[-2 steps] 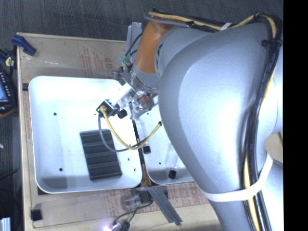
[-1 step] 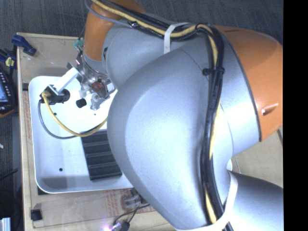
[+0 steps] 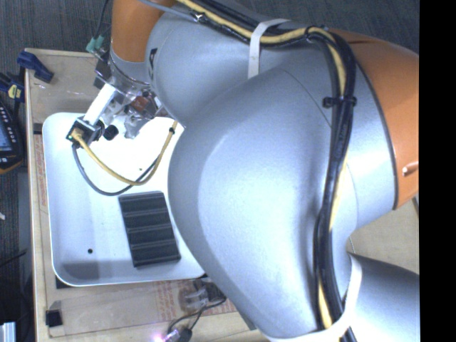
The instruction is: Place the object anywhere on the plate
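Note:
My gripper (image 3: 107, 123) hangs over the back part of the left white bin (image 3: 71, 212), below the orange wrist band (image 3: 132, 20). A small brownish thing (image 3: 143, 104) sits up against the gripper body; I cannot tell whether it is an object or part of the tool. A dark grey ribbed rectangular slab (image 3: 148, 228) lies flat on the bin floor, in front of the gripper and apart from it. The big grey arm (image 3: 285, 191) hides everything to the right of the slab.
A yellow and a black cable (image 3: 107, 180) loop from the gripper down over the bin floor. A tiny black speck (image 3: 90, 251) lies near the bin's front left corner. Blue clamps (image 3: 32, 64) stand at the bench's far left edge.

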`<state>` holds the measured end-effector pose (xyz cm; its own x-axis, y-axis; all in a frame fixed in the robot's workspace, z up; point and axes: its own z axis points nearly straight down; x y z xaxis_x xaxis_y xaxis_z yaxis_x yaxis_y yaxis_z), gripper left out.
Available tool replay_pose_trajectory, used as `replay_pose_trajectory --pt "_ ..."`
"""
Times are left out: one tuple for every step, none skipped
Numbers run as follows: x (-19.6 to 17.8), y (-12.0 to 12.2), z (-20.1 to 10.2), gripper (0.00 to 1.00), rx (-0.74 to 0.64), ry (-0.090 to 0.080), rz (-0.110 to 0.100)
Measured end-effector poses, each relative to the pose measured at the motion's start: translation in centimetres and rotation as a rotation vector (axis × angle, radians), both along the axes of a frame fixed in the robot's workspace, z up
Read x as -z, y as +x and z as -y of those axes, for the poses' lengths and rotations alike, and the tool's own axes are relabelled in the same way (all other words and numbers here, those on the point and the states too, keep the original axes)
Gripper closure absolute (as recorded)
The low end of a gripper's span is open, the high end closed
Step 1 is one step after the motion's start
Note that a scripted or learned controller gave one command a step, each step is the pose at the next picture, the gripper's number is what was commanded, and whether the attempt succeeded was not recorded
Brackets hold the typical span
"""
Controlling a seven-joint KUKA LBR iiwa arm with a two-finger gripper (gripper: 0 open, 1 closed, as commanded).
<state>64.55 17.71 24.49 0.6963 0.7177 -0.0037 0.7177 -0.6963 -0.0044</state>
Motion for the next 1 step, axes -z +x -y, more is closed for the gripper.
replay_pose_trajectory --pt "-5.57 -1.33 -4.21 1.00 -0.487 0.003 0.003"
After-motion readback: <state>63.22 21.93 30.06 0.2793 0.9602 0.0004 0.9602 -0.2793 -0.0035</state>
